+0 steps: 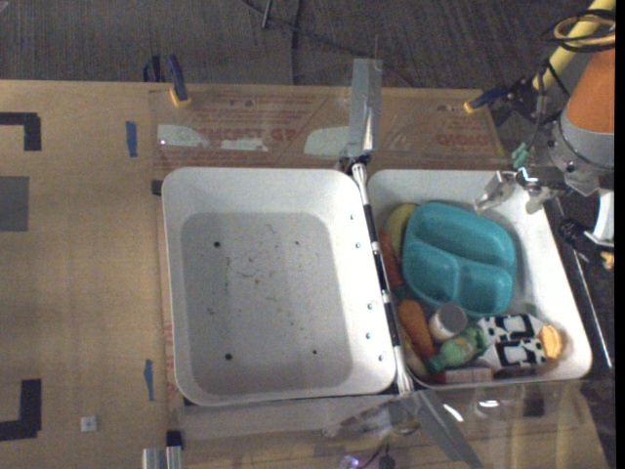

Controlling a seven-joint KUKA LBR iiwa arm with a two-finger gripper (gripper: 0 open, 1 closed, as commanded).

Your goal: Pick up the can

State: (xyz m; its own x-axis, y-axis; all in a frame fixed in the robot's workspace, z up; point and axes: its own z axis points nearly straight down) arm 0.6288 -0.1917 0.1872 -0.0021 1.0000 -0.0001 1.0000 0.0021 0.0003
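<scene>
The can (449,319) is small, with a round grey top. It stands in the right bin (570,291), just in front of a teal divided tray (459,255) and between a carrot (414,326) and a black-and-white patterned carton (512,332). My gripper (512,194) hangs over the bin's back right corner, well behind and to the right of the can. Its fingers are open with nothing between them.
A green bottle (455,349) lies at the can's front, and a yellow banana (395,225) lies left of the tray. A small orange item (551,339) sits by the carton. The left bin (264,281) lies beside the right one, behind a metal divider post (361,115).
</scene>
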